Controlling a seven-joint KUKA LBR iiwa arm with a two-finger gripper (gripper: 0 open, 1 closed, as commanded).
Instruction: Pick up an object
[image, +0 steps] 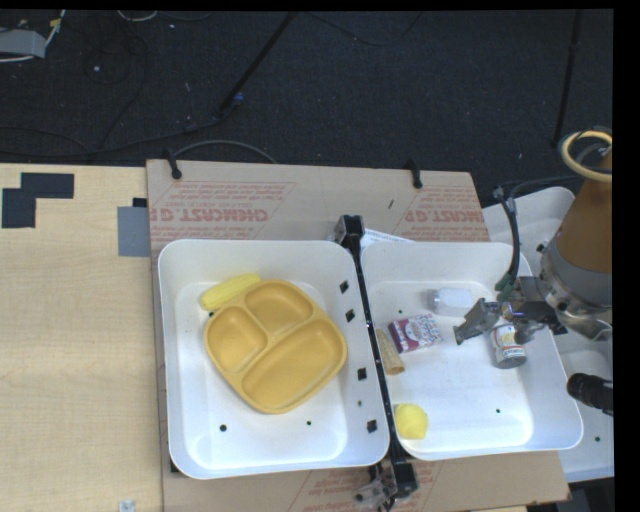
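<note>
My gripper (508, 328) hangs low over the right side of the right bin (470, 415), with its fingers spread open. A small silver can (509, 349) with a coloured label stands just under and between them, not gripped as far as I can tell. To the left of the gripper lie a purple-and-white packet (415, 331) and a clear small bottle (447, 298). A tan block (389, 353) lies by the divider. A yellow lemon-like ball (411, 421) rests at the bin's front left.
The left bin (190, 420) holds a yellow divided plate (274, 345) and a yellow banana-shaped piece (228, 290) at its back left. A black divider bar (366, 345) runs between the bins. Cardboard lies under both. Cables hang near the arm at right.
</note>
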